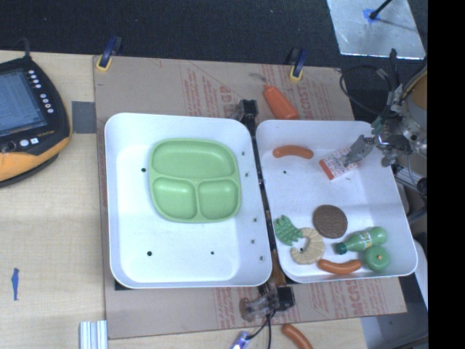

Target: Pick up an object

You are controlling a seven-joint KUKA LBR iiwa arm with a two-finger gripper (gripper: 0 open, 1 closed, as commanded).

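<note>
One red-and-white packet (336, 166) just beside the pincer (361, 150), right bin (396, 195).

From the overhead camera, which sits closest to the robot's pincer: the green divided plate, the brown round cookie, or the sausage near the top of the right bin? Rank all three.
1. Sausage, upper left of the right bin, nearest the pincer.
2. Brown cookie, lower in the same bin.
3. Green divided plate, in the left bin, farthest.
</note>
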